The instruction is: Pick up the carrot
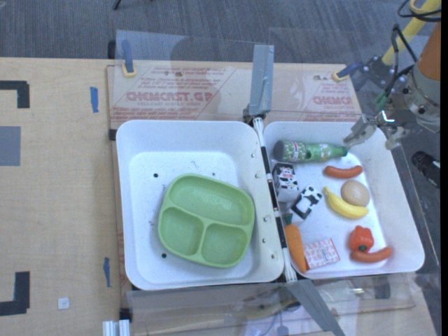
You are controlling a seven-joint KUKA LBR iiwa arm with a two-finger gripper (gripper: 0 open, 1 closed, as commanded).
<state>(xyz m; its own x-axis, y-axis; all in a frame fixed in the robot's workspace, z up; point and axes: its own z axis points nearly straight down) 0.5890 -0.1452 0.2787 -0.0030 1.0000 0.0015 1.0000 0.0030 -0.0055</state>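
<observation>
Claw [373, 133] well apart from carrot [295, 248]

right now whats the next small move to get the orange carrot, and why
Probably carry the two-finger gripper across the right white bin toward its near left corner. The gripper hangs over the bin's far right edge, near the green bottle, while the orange carrot lies against the left wall beside the pink card, untouched.
</observation>
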